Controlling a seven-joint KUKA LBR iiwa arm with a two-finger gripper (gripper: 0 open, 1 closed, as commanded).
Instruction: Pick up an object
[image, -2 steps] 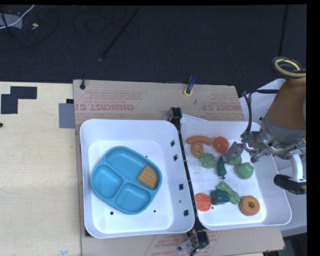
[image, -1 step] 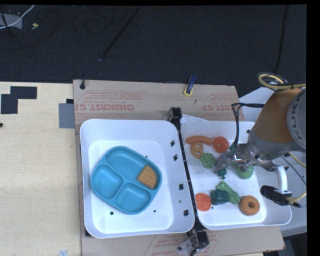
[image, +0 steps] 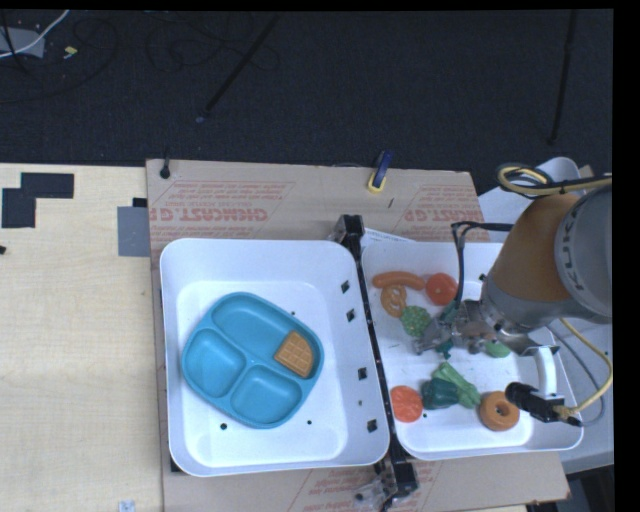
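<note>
Arm low over the crowded right bin (image: 590, 425).
Camera view: gripper (image: 440, 338) mid-bin, jaws' state cannot be told, beside a green leafy toy (image: 415, 321); pretzel (image: 394, 297) and tomato (image: 441, 289) toward the far edge, donut (image: 499, 411) near the front edge.

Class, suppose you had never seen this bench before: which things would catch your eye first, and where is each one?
First, the bright blue divided plate in the left bin, with a waffle piece in one compartment. Then the grey and orange arm reaching from the right over the right bin, its gripper low among colourful toy foods such as a doughnut and a tomato.
</note>
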